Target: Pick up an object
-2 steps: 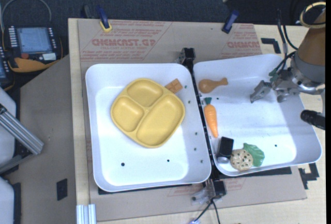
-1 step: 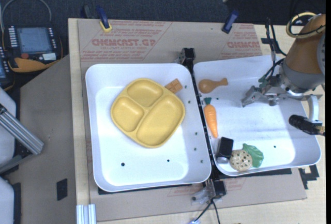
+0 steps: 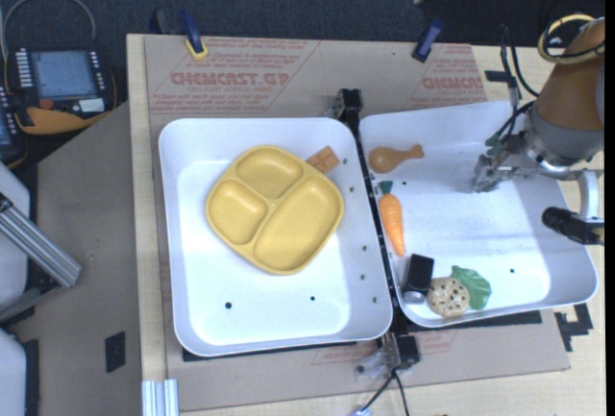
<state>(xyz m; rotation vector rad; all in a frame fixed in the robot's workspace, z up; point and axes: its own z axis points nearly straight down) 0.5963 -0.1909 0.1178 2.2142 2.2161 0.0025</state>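
Note:
My gripper [image 3: 484, 178] hangs over the upper middle of the right bin [image 3: 538, 260], above bare white floor, with nothing seen in it. To its left, a brown drumstick-shaped toy [image 3: 396, 156] lies near the bin's top left corner. Below that, an orange carrot [image 3: 390, 223] with a green top lies along the left wall. A small black block [image 3: 419, 272], a speckled cookie [image 3: 445, 296] and a green leafy piece [image 3: 473, 284] cluster at the bin's front left. All of these lie well apart from the gripper.
The left bin [image 3: 192, 241] holds a yellow divided plate [image 3: 276, 208], with a small brown block [image 3: 323, 159] at the plate's upper right edge. The grey and orange arm [image 3: 572, 107] enters from the right over the right bin's far corner.

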